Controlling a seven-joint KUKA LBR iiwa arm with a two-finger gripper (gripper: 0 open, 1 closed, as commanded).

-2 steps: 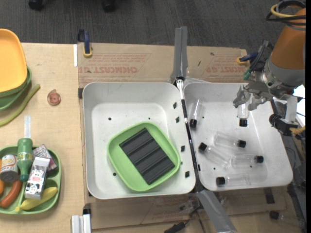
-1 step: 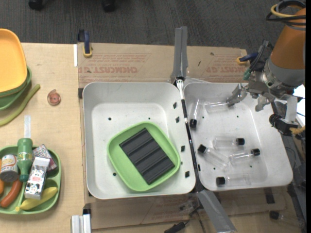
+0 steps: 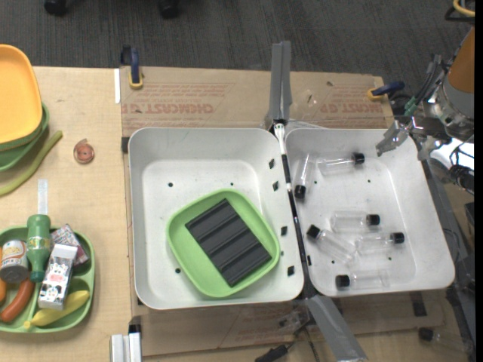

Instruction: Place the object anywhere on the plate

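Gripper [image 3: 411,129] hangs at the top right rim of the right bin [image 3: 430,202], and whether it is open or closed I cannot tell at this angle; nothing shows in its grasp. So the pick looks yet to come.

Targets are the clear vials with black caps, scattered in the right bin: one near the top [image 3: 339,163], one standing along the divider [image 3: 301,178], a cluster mid-bin [image 3: 355,232], one at the bottom [image 3: 362,280]. The top vial lies apart from the rest and nearest the gripper, so it looks the cleanest choice. Closing across its body rather than its length should stop it rolling.

The plate [image 3: 181,232], green, sits in the left bin [image 3: 151,164] with a dark ribbed insert [image 3: 229,242] on it.

Between the bins runs a raised divider [image 3: 285,187], so the carry needs height to clear it. The clustered vials touch and could scatter if nudged.

Off to the left sit a yellow dish [image 3: 15,89] and a tray of toy food [image 3: 45,285], well clear of the work.
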